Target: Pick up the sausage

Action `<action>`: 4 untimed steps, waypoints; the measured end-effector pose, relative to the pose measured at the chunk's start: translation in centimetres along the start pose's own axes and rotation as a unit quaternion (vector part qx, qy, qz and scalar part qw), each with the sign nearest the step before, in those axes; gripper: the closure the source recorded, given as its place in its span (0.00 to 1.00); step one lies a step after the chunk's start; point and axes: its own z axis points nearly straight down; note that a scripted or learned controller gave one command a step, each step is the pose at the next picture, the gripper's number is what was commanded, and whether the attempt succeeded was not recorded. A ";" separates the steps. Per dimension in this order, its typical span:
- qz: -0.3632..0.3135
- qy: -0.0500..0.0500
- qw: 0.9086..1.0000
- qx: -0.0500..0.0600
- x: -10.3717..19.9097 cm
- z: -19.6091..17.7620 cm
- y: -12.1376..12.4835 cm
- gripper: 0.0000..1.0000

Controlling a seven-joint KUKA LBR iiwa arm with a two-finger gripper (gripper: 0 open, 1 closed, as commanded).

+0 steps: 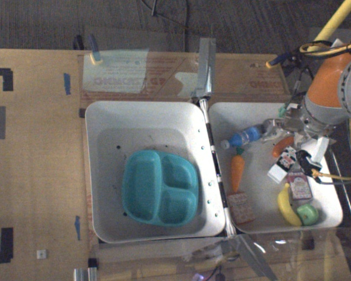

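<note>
The sausage (281, 147) is a short orange-red piece lying at a slant in the right bin (254, 113), near its far right side. My gripper (280, 131) hangs just above the sausage's upper end, reaching in from the right, and partly covers it. A blue water bottle (243, 138) lies right beside the gripper on its left.
Also in the right bin are an orange carrot (237, 172), a brown cracker (241, 207), a white block (278, 172), a black-and-white spotted item (288, 157), a pink box (300, 188), a banana (287, 207) and a green apple (308, 214). A teal divided plate (159, 187) sits in the left bin (105, 127).
</note>
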 end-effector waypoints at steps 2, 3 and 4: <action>-0.091 -0.002 0.996 0.000 -0.6 -0.1 -4.5 0.00; -0.042 -0.002 0.999 -0.002 0.1 -0.1 -7.9 0.00; -0.004 0.003 1.000 -0.001 -0.8 -0.1 -0.9 0.00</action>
